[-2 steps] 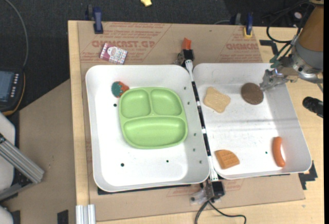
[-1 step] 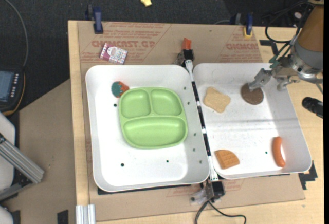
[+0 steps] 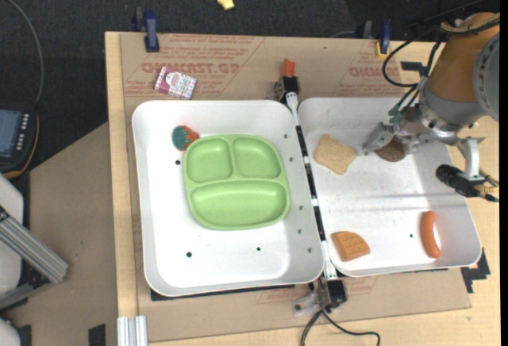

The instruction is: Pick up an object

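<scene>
Gripper [image 3: 386, 140] low over brown object [image 3: 391, 151].

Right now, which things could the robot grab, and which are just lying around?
For the job:
tool
brown piece
pale bread slice
orange cracker
sausage

Just lying about:
green divided plate
small round toy
pink card
yellow scrap

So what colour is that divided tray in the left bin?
Light green; the divided tray shows plainly in the camera view.
</scene>
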You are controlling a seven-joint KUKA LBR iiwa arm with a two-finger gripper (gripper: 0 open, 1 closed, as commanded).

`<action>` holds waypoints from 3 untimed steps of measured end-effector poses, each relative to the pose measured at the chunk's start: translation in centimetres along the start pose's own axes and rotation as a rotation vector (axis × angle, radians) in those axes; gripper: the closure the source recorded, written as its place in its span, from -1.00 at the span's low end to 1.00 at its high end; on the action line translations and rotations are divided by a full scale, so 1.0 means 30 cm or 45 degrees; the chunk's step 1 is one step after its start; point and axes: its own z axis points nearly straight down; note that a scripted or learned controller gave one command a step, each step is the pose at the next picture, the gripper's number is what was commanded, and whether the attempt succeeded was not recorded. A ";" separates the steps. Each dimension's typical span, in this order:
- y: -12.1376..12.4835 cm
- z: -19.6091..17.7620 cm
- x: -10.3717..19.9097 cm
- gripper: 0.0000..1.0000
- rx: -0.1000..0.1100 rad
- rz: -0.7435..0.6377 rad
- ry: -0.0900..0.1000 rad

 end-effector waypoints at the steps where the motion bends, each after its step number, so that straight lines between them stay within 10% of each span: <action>1: 0.027 0.013 -0.104 -1.00 -0.009 0.000 0.011; 2: 0.065 0.016 0.117 -1.00 -0.008 -0.006 0.001; 3: 0.138 -0.072 0.026 -1.00 -0.017 0.002 -0.007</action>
